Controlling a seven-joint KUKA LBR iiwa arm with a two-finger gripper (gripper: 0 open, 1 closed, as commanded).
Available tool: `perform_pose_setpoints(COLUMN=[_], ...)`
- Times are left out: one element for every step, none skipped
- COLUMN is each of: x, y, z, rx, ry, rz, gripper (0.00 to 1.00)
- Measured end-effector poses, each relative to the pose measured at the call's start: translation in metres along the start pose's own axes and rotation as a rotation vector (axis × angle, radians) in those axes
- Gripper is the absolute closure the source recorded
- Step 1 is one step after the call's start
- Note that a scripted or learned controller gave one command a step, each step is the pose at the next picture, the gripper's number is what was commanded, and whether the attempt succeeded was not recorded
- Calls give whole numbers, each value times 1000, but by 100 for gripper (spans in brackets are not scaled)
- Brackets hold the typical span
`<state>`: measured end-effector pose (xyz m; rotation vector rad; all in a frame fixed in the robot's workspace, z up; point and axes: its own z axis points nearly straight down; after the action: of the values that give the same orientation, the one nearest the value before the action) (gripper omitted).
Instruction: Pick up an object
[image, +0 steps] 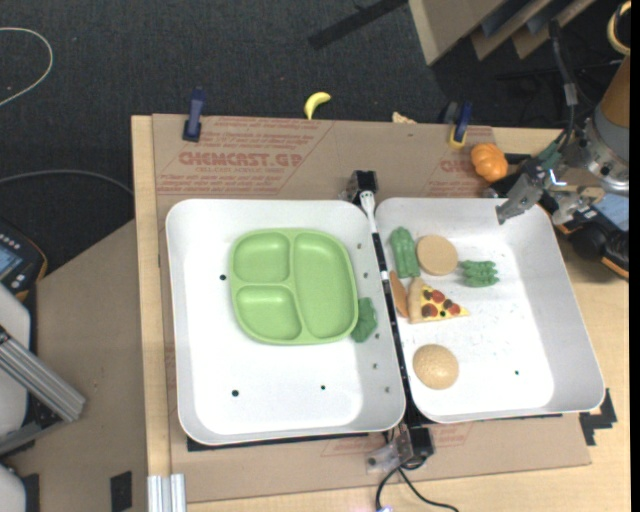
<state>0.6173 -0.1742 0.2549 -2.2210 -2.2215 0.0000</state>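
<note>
Toy food sat in the right bin (560, 300): pizza slice (437, 304), round cookie (437, 254) above it, bun (436, 366) below it, green pieces (478, 272) beside the cookie. Left of the pizza, the left bin (200, 390) held a green divided plate (294, 286). Cardboard-topped counter (250, 155), dark floor beyond. Tool (520, 197) hung over the right bin's far corner, upper right of the pizza; fingers too blurred, can't tell its state.

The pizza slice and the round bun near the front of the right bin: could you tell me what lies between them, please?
Nothing: in the camera view, bare white bin floor separates the pizza slice from the bun.
</note>
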Motion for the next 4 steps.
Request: perform_pose_setpoints(x=[-26, 10, 103, 174], y=[33, -2, -27, -74], z=[148, 172, 64, -4], rx=[5, 6, -6, -4], ry=[1, 3, 2, 2], rz=[-1, -1, -7, -6], gripper=[0, 0, 0, 0])
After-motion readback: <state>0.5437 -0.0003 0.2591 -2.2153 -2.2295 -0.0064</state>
